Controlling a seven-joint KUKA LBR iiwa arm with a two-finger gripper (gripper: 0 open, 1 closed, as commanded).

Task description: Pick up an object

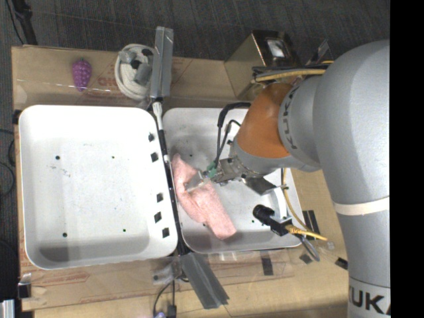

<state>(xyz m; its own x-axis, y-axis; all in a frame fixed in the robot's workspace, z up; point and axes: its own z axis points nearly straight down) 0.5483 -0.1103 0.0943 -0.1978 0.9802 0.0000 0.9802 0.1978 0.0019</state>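
Pink cloth lay limp by the right bin wall beneath the jaws, whose state I could not tell; a shallow pinch risked slipping off.

Two shallow white bins: the left bin lies well off to the left of the gripper, and the right bin lies around it. One pink cloth is in the right bin, directly at the gripper and running down from it. One small purple knobbly thing sits on the bench, far up and left of the gripper. One white ring-shaped roll is up and left too, but nearer. One brown box stands above the gripper, beyond the bins.
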